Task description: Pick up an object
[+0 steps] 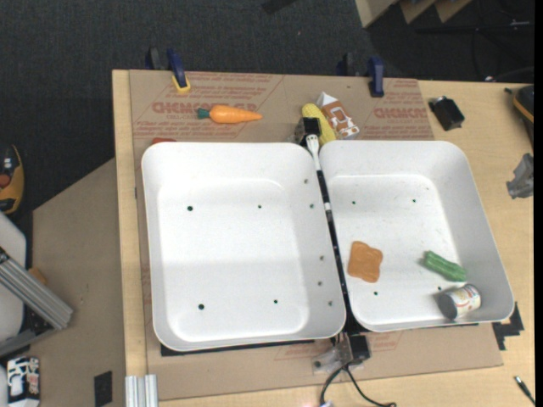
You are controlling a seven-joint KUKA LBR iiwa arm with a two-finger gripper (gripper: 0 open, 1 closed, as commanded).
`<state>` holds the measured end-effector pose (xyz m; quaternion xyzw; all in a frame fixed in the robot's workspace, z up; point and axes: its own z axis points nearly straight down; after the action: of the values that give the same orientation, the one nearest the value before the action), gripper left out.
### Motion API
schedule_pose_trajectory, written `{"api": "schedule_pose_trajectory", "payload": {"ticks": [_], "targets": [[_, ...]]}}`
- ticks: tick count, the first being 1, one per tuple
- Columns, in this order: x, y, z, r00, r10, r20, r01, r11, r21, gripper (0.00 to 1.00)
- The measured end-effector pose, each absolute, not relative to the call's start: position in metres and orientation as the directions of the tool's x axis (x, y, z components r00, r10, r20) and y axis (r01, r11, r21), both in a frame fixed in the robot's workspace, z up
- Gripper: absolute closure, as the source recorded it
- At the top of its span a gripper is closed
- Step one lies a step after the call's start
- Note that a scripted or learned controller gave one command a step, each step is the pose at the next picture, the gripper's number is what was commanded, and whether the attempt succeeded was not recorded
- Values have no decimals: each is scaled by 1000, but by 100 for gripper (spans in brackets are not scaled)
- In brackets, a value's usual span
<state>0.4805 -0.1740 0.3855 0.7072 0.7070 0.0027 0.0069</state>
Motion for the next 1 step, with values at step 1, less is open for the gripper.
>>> {"api": "schedule_pose_trajectory", "payload": {"ticks": [1], "targets": [[479,-228,427,5,1000,-7,1000,-5,8,100]]}}
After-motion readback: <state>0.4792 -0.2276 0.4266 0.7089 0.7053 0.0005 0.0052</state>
